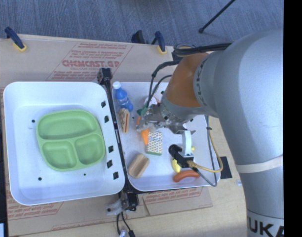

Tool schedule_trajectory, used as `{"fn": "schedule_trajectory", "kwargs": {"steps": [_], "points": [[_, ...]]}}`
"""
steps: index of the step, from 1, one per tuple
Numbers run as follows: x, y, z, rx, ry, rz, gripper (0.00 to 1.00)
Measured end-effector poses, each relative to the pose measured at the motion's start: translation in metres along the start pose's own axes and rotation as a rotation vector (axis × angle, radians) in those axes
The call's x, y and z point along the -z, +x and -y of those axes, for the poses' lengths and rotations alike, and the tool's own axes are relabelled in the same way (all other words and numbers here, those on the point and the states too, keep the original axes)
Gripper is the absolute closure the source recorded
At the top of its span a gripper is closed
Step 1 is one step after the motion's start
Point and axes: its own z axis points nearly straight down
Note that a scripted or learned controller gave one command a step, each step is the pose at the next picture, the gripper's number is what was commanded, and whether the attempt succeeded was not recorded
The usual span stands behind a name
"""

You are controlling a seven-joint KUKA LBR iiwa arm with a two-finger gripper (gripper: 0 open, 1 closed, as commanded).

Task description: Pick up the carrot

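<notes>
The end effector (150, 118) is down low in the right bin (203, 179), right over the clutter — and the carrot (145, 135) sits just beneath it, an orange wedge near the bin's middle, tucked against the checkered packet (155, 143). How far the end effector is open, or whether it has anything at all, I cannot tell; the wrist hides it from this angle.

Here's the trouble. The carrot is crowded: the packet is touching or just beside it on the right, the sandwich (124, 120) stands near on the left, and the blue bottle (122, 97) is a little further up. Come down slightly off and the end effector could land on the packet instead, or pinch both together — or simply nudge the carrot aside. A tapered, smooth shape like that may also squirt out under a closing squeeze, I'd judge.

As for how it lies: only part of the carrot is visible, so this is a cautious read — its long axis seems to run roughly up and down the view, the broad end toward the end effector, the narrow end pointing toward the bin's near edge. The green top, if that's the speck at the upper end, is too small to be sure of.
</notes>
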Motion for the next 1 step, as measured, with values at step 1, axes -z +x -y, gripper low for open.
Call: {"fn": "schedule_trajectory", "kwargs": {"steps": [1], "points": [[0.0847,0.0889,-0.0798,0.078,0.012,-0.002,1.00]]}}
